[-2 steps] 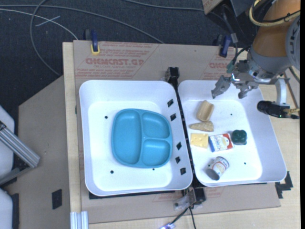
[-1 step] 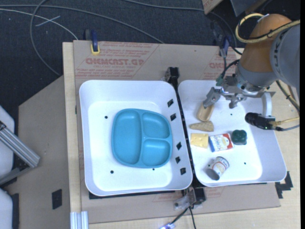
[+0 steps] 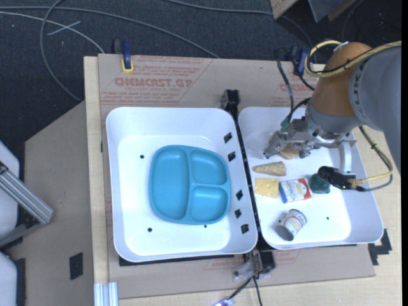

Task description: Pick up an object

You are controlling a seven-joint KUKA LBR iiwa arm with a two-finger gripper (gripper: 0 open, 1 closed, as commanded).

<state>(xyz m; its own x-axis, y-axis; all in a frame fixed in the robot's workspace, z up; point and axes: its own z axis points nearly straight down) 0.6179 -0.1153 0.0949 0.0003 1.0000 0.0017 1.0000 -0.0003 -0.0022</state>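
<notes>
- Your arm [image 3: 357,88] comes in from the right edge and bends down over the back of the right bin [image 3: 366,225], its orange band sitting just above the wrist.
- The gripper [image 3: 288,144] points down and to the left, low over the bin floor near the back left part of that bin.
- You cannot tell from this view how the gripper stands, open or closed; its tip is a grey tangle, with a tan scrap showing just beneath it.
- Nothing is visibly held.
- In the right bin, just in front of the gripper, you have a tan wedge [image 3: 270,168], then a yellow block [image 3: 267,187] touching a small red and white packet [image 3: 296,190].
- A dark green piece [image 3: 319,185] lies just right of the packet.
- A small can [image 3: 292,223] lies on its side nearer the front.
- The left bin [image 3: 127,139] holds a blue divided plate [image 3: 189,185], flat in the middle.
</notes>
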